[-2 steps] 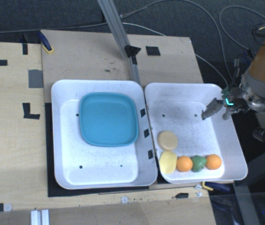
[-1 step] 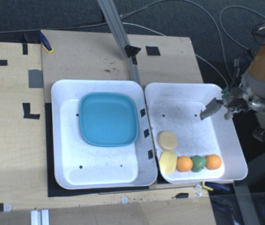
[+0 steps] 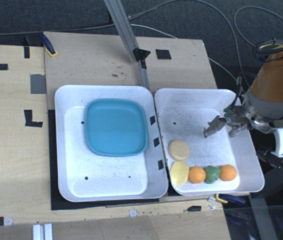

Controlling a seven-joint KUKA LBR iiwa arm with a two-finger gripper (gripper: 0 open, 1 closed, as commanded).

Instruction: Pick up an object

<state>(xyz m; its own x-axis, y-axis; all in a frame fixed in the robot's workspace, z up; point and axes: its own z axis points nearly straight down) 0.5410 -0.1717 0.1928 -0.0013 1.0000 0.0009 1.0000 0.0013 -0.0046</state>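
Observation:
The right bin (image 3: 191, 104) holds several small objects along its near edge: a beige round piece (image 3: 179, 149), a yellow oval piece (image 3: 179, 173), an orange ball (image 3: 197, 175), a green piece (image 3: 212, 174) and a second orange ball (image 3: 228, 172). My gripper (image 3: 222, 126) hangs over the right side of this bin, above and to the right of the beige piece. Its fingers (image 3: 212, 128) are spread apart and hold nothing. The grey arm with its orange band (image 3: 271, 81) comes in from the right.
The left bin (image 3: 66, 134) holds a blue square plate (image 3: 116, 127). A metal pole (image 3: 126, 29) slants across the back of the bench. Cables lie on the dark floor behind. The far half of the right bin is bare white floor.

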